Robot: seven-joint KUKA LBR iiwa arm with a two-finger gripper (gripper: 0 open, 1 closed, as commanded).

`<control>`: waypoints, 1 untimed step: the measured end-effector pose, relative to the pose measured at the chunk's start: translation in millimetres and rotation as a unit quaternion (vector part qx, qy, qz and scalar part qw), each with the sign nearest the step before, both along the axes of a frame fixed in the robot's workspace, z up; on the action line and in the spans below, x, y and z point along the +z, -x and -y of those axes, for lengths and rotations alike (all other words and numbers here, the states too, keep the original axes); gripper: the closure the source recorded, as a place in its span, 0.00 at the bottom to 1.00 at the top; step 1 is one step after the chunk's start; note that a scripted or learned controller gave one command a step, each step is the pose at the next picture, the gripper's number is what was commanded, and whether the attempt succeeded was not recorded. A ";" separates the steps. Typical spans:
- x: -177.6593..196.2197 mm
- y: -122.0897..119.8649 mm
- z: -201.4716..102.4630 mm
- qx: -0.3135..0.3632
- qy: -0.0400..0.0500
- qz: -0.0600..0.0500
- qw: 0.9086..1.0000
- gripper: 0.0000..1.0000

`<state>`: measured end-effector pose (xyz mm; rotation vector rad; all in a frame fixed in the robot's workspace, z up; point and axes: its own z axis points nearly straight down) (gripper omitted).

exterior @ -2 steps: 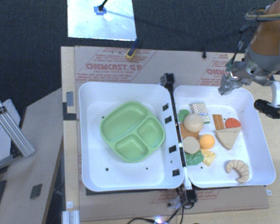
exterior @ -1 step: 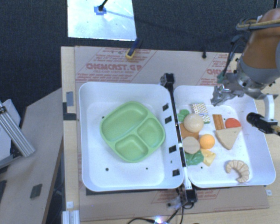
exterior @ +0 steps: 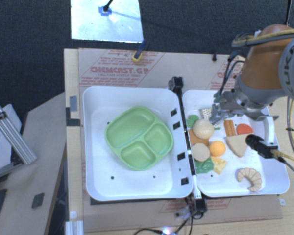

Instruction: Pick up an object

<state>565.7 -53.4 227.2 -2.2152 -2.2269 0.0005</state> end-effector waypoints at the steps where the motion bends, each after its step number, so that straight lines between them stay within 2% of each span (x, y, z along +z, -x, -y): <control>1: 5.4 8.7 -22.9 0.001 -0.001 0.000 1.000 1.00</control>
